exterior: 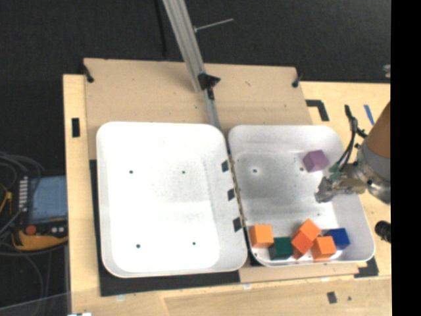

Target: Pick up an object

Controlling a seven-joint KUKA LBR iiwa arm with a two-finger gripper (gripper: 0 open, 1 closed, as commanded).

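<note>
The gripper (327, 193) hangs over the right bin (276, 150), just below the purple block (316, 160). I cannot tell how it stands. Other blocks sit along the bin's near edge.

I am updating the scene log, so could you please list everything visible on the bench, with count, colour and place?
small purple block: 1, purple, upper part of the right bin
small orange blocks: 3, orange, along the right bin's near edge
small dark green block: 1, green, near edge, between orange blocks
small blue block: 1, blue, near right corner
shallow white bins: 2, white, side by side
metal pole: 1, grey, behind the bins
grey arm's tool: 1, over the right bin's right side, below the purple block
</note>
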